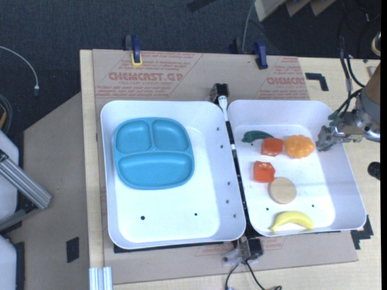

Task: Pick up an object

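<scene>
The right bin (347, 183) holds several small items: an orange fruit (299, 146), a dark green piece (257, 136), a red-orange block (273, 147), a second red block (263, 171), a tan round disc (282, 191) and a yellow banana (292, 221). My gripper (326, 139) hangs at the bin's right rim, just right of the orange fruit, with nothing visibly between its fingers.
A blue divided plate (154, 153) lies in the left bin (172, 225). A black hinge strip (233, 156) runs between the bins. Blue clamps (136, 47) sit at the board's far edge. Cables (347, 71) trail at the right.
</scene>
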Available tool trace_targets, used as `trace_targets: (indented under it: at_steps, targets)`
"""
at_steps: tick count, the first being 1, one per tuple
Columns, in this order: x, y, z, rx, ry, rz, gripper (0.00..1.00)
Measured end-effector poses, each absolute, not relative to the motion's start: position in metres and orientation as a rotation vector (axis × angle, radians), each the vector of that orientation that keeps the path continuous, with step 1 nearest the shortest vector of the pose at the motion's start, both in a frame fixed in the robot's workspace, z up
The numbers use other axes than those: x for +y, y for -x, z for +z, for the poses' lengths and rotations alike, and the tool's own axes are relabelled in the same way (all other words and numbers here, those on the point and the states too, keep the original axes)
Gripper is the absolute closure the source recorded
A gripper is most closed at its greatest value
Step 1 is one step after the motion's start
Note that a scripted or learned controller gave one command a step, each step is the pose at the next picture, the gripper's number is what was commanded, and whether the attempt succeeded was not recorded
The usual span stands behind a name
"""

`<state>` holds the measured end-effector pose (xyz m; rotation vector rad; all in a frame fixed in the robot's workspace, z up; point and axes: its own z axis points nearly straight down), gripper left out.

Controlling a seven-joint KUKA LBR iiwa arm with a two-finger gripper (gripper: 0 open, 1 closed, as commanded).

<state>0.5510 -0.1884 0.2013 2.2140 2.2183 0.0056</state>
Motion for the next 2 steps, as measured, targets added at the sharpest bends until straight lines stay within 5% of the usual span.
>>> trace_targets:
  at_steps: [1,2]
  targets:
    - [-0.183,-0.551,0.247,2.219,-2.214,0.005,1.00]
    - [-0.124,-0.557,0.235,2.230,-2.216,0.001,1.00]
